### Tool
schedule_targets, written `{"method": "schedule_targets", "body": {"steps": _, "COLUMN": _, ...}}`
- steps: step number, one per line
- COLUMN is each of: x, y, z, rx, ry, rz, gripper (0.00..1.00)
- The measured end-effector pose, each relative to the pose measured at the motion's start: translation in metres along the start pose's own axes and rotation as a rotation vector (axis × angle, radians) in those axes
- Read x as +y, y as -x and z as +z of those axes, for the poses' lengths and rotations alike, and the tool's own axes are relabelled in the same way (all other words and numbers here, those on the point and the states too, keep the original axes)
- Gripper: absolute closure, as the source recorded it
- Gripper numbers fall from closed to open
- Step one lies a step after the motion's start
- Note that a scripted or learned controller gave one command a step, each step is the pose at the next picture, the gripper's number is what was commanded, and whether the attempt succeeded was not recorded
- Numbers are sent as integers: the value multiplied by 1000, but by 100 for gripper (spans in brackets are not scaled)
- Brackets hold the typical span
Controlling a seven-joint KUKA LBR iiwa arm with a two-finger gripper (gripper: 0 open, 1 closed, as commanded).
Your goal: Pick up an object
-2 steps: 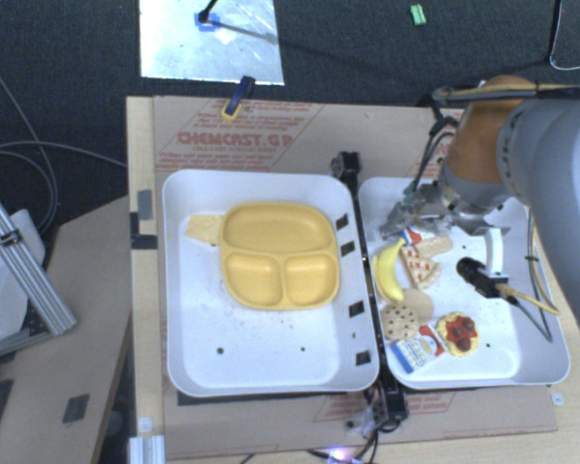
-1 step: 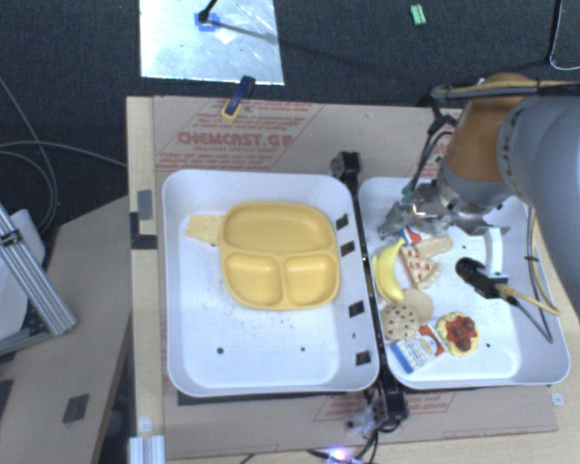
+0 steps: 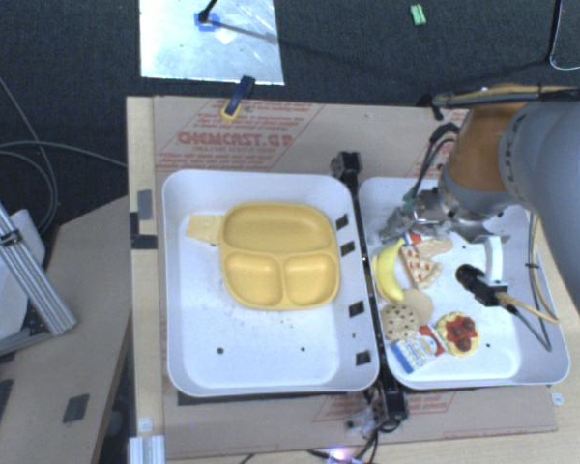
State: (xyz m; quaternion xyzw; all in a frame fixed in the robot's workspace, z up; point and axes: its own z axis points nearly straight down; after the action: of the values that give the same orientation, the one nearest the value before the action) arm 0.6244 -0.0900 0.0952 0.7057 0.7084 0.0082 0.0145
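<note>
End effector (image 3: 412, 218): low over the far-left part of the right bin (image 3: 518, 352), on the arm (image 3: 553, 153) that reaches in from the right. Its opening cannot be told because the wrist hides it from this angle. Nothing is seen held.

Nearest candidate: pizza slice (image 3: 421, 265), just on the near side of the end effector and apparently flat on the bin floor. A small red-and-white bit shows between the two, too small to identify.

Banana (image 3: 388, 273): just left of the slice, touching it or nearly so, and close along the bin's left wall. Its long axis runs far to near, with the curve bulging left. Its far tip lies near the end effector, slightly left of it.

Farther toward the near edge: cracker (image 3: 397, 323), tart (image 3: 457, 333), packet (image 3: 412, 350).

Left bin (image 3: 222, 348): yellow plate (image 3: 278, 256) with a pale slab (image 3: 205, 228) at its far-left corner. Both are well apart from the end effector, across the divide.

Judgement: the pick is not yet done and the stage looks like approach. The slice and banana both lie toward the near side of the end effector, the banana also to the left. A left-right closure across the banana's short axis would suit it, though the wall crowds its left side. The slice looks thin and flat, so a grip on it may slip.
</note>
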Motion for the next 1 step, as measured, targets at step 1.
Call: {"method": "schedule_targets", "body": {"steps": 1, "x": 9, "y": -1, "z": 2, "rx": 1, "ry": -15, "rz": 1, "gripper": 0}}
